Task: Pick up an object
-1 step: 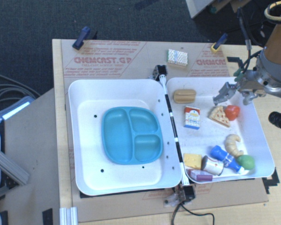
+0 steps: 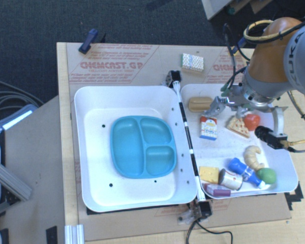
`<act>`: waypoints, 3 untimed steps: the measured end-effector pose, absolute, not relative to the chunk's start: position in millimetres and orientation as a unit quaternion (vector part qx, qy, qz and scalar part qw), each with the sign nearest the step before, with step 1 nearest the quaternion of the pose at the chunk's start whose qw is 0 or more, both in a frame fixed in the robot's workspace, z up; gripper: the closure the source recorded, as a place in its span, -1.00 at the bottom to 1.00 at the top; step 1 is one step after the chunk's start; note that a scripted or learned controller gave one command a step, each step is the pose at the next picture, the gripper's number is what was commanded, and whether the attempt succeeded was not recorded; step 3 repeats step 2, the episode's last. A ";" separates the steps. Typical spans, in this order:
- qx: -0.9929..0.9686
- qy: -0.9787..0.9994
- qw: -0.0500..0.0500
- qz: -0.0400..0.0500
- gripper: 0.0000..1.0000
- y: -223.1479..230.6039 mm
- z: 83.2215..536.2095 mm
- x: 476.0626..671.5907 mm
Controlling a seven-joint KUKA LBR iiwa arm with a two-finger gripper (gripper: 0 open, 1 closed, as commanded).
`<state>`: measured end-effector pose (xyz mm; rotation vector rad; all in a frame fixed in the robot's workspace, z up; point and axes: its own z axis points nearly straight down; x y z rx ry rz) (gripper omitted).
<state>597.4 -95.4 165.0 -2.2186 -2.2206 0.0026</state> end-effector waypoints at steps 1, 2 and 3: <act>-0.707 -0.707 0.001 0.000 -1.00 -97.1 84.0 629.9; -0.707 -0.707 -0.001 0.000 1.00 -97.0 94.9 630.8; -0.707 -0.707 -0.001 0.000 1.00 -97.0 94.9 630.8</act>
